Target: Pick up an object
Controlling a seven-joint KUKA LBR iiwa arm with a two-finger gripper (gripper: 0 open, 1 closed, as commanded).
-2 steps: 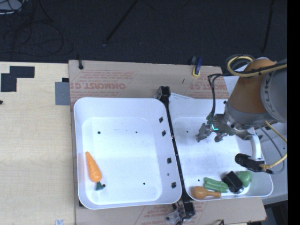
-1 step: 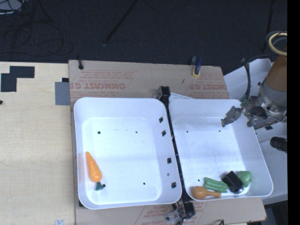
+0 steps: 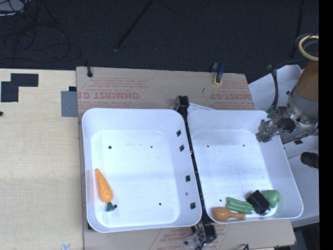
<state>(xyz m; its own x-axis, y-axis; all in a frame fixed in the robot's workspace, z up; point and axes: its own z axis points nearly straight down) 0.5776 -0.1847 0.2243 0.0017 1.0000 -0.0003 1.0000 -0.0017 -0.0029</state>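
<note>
Camera view: arm reaches in from right, gripper (image 3: 266, 129) over right bin's (image 3: 237, 139) far-right rim; finger state not discernible. Carrot (image 3: 103, 185) lies near-left in left bin (image 3: 135, 120); mid-floor open.

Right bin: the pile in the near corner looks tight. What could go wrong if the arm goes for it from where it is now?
1. The green pieces, black block and orange piece lie bunched and touching, so a grasp may catch two things or slip.
2. They sit against the right bin near wall; a finger may hit the rim.
3. The gripper is at the far rim, well away from them.
</note>
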